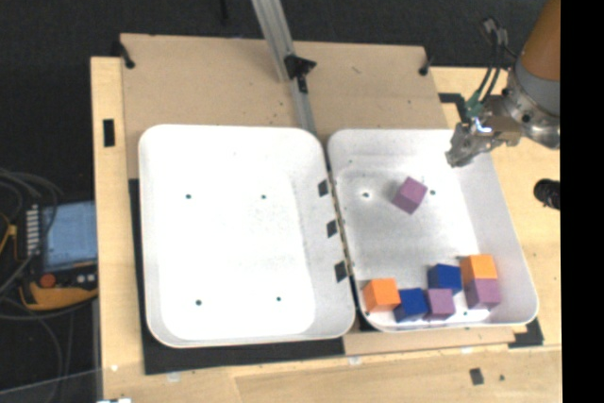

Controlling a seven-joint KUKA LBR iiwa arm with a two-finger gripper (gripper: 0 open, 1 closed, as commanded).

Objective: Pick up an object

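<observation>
While the arm is reaching in from the right, claw: the gripper [464,149] is hanging over the top right corner of the right bin [377,146], nothing between its tips; open or together, cannot tell, too small and blurred.
nearest target: the lone purple cube [410,194] is lying below and to the left of the claw, near but clearly apart, tilted corner-on, bare bin floor all round it.
other candidates: further below the claw, along the bin's near edge, a cluster is sitting packed: orange cube [381,293], blue cube [411,305], small purple cube [441,302], second blue cube [444,277], and at the right an orange block [478,267] apparently resting on a purple one [483,292]. They look touching or just beside each other.
left bin: the other bin [231,231] is lying well to the claw's left, not relevant to this step.
step in hand: judging by pose, the claw is approaching, not yet descending on anything.
how to do it well: going for the lone cube is looking safest, since fingers are getting room on both sides; the cluster risks pinching two blocks or pushing them into the wall.
alignment: wrist probably needs turning so the fingers meet flat faces, not corners, of the rotated cube.
descent: centre over the cube first, then come straight down.
risk: an off-centre close is likely to nudge the cube sliding away.
</observation>
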